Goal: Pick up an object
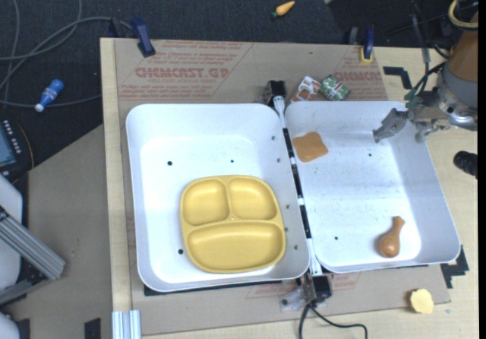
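A brown drumstick-shaped toy lies near the front right corner of the right bin. At that bin's back left sits a flat orange-brown piece. A yellow divided plate rests in the front half of the left bin. My gripper hangs over the back right part of the right bin, apart from both small objects. Its fingers look spread and open, with nothing between them.
Small packets lie on the cardboard behind the right bin. A yellow lump sits by the bench's front right corner. Blue clamps hold the back edge. A cable plugs in at the front between the bins.
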`<control>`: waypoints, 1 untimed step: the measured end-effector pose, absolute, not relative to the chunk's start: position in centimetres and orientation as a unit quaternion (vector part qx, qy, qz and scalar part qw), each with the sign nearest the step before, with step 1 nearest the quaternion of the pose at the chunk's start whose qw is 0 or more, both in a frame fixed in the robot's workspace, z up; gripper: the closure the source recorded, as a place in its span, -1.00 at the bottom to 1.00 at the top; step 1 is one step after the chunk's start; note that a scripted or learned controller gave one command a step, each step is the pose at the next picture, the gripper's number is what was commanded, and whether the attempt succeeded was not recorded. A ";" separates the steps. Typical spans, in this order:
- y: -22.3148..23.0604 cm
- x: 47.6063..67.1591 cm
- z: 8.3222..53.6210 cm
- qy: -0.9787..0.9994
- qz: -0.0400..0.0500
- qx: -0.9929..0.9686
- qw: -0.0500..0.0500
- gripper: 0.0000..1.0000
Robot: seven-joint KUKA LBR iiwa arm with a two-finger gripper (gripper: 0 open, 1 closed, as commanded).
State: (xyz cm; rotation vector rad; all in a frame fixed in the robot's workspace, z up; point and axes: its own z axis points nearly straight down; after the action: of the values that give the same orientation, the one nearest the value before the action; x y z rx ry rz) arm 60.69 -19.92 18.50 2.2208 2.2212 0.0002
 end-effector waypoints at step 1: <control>-13.2 58.4 12.4 0.709 -0.001 0.705 -0.005 -1.00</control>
State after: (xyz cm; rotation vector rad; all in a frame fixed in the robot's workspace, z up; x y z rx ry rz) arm 58.44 -13.16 12.39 2.2223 2.2350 -0.0040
